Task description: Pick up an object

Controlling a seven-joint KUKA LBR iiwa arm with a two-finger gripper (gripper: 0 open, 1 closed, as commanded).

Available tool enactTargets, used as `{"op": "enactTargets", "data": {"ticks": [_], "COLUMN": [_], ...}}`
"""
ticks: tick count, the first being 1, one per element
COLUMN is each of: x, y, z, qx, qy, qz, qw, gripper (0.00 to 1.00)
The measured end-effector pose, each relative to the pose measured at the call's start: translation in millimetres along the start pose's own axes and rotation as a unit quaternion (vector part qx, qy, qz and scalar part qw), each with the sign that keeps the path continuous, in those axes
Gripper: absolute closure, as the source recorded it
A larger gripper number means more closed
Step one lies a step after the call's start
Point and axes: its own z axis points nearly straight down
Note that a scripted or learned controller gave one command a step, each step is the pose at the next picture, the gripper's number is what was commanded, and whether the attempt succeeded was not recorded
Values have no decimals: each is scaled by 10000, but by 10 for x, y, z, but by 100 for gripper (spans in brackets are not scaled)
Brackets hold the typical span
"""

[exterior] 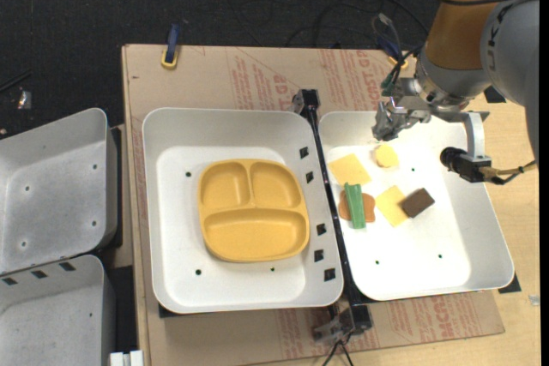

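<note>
In the right bin (446, 270) lie several small items: a round yellow piece (386, 156), a yellow square (349, 170), a second yellow square (391, 205), a brown block (418, 202), a green stick (355, 205) and an orange-brown disc (364, 205) under it. My gripper (385, 130) hangs over the back of that bin, just above and behind the round yellow piece. Nothing shows between its tips.
The left bin (171, 270) holds a yellow divided tray (254, 210). A black divider with clips (322, 201) runs between the bins. Grey panels (51, 184) lie off the bench at the left. A blue-yellow clamp (171, 54) sits at the board's back left.
</note>
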Motion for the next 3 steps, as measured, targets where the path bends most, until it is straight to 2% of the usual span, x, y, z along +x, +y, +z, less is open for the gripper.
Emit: {"op": "enactTargets", "data": {"ticks": [1,2,3], "x": [24,553,1136], "y": [10,97,-9], "z": [-430,-371,-398], "qx": [4,20,36], "qy": [-1,4,7], "qz": [-2,-20,-20], "qw": [10000,10000,10000], "gripper": [100,100,100]}}
